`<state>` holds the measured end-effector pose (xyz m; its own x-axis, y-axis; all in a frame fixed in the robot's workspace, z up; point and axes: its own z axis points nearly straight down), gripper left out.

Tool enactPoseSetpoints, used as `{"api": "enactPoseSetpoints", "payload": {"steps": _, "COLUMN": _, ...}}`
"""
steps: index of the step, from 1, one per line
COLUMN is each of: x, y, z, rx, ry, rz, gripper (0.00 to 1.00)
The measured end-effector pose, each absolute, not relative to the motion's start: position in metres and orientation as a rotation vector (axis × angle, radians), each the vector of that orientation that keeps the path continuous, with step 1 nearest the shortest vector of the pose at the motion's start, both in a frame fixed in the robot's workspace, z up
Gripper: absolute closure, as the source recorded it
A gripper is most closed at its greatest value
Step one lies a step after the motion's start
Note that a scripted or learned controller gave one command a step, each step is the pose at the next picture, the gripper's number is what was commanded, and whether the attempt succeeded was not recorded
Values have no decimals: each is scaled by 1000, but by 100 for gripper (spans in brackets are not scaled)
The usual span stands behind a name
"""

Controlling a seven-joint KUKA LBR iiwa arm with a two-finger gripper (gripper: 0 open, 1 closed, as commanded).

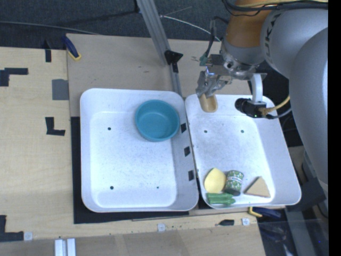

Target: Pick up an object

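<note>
No legible text, numbers or brands anywhere. The small can (233,182) in the right bin (277,159) had a printed label, but it was too small and blurred to read. Black tape marks (53,126) on the bench weren't characters.

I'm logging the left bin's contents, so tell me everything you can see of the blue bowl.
The blue bowl is a round, teal-blue dish with a smooth, plastic-looking surface and a slightly lighter rim. It sits upright, open side up, with nothing visible inside. It rests on the floor of the left bin, in the far right corner, close to the bin's far wall and right wall. Nothing else touches it; the gripper is over the other bin.
</note>
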<state>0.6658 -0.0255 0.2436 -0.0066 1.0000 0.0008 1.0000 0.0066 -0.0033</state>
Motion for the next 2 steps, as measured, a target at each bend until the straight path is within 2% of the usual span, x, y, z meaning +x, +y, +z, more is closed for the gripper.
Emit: {"api": "enactPoseSetpoints", "payload": {"steps": 2, "x": 662, "y": 81, "z": 217, "rx": -2212, "ry": -2226, "rz": 3, "gripper": 100}}
